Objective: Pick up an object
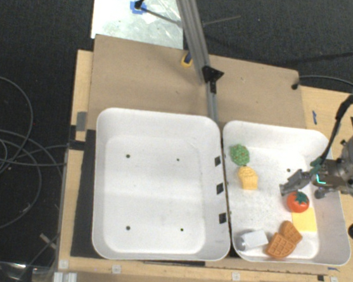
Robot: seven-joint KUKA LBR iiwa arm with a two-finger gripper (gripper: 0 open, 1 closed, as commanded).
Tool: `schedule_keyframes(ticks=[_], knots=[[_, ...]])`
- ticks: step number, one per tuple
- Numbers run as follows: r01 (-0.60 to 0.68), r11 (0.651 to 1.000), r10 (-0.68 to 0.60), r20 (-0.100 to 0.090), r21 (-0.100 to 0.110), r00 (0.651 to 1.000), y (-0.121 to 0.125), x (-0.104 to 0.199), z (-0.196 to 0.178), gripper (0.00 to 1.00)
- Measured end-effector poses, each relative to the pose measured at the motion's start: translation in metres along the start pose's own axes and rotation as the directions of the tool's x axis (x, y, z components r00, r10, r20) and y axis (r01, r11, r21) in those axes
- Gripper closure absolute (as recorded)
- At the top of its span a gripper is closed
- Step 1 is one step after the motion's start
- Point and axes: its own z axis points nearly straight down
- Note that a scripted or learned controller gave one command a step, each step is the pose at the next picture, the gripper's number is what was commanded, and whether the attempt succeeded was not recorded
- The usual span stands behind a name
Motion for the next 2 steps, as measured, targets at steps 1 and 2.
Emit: schedule_keyframes(ticks=[1,2], knots=[[-0.002,1.0,0.002,0.001,-0.004,1.0,0.001,0.0,-0.002,0.0],[-0.004,1.0,0.004,-0.001,0.004,1.0,0.001,-0.001,0.061,0.0]])
